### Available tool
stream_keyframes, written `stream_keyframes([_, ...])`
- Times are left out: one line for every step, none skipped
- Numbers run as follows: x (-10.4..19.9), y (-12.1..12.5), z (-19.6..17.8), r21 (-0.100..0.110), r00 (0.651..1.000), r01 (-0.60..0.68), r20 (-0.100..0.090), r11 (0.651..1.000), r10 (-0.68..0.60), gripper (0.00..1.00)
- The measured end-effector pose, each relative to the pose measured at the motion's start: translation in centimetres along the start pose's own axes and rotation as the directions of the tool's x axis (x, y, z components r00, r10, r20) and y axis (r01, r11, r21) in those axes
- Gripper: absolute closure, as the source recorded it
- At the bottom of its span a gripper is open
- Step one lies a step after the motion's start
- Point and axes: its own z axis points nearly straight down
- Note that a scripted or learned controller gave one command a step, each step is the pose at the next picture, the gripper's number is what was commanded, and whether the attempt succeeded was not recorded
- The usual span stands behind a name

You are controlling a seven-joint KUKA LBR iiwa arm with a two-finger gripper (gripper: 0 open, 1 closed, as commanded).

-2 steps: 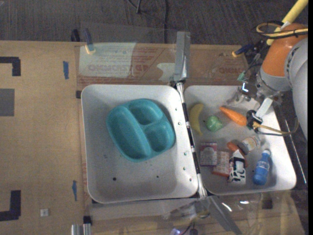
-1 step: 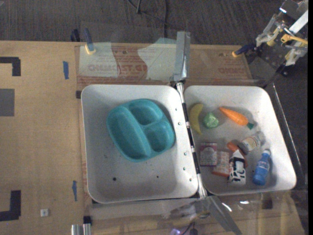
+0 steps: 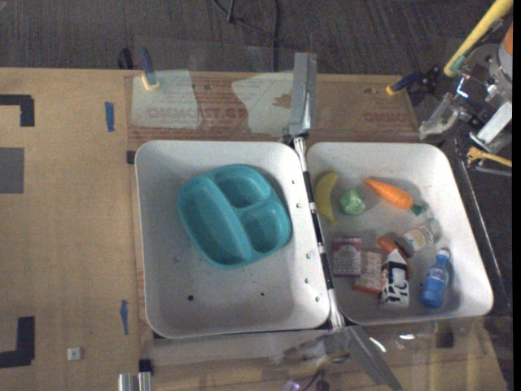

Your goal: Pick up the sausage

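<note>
The sausage [image 3: 386, 242] shows as a short reddish-orange piece in the right bin [image 3: 456, 169]. It lies between a small tan bottle [image 3: 417, 238] and a black-and-white carton [image 3: 395, 280], partly covered by them. My gripper [image 3: 466, 108] hangs at the upper right, beyond the right bin's far corner and well away from the sausage. Nothing from the bin is in it.
The right bin also holds a banana [image 3: 326, 195], a green lump [image 3: 352, 201], a carrot [image 3: 392, 194], two small packets [image 3: 357, 261] and a blue bottle [image 3: 436, 279]. In the left bin [image 3: 163, 283] sits a teal divided plate [image 3: 234, 214].
</note>
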Motion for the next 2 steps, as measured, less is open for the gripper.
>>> stream_keyframes([-6.0,-4.5,13.8,0.0,0.997,0.077,0.0,0.997,-0.077,0.0])
stream_keyframes([-3.7,-9.4,23.0,-0.008,0.996,0.089,-0.004,0.996,-0.089,0.0])
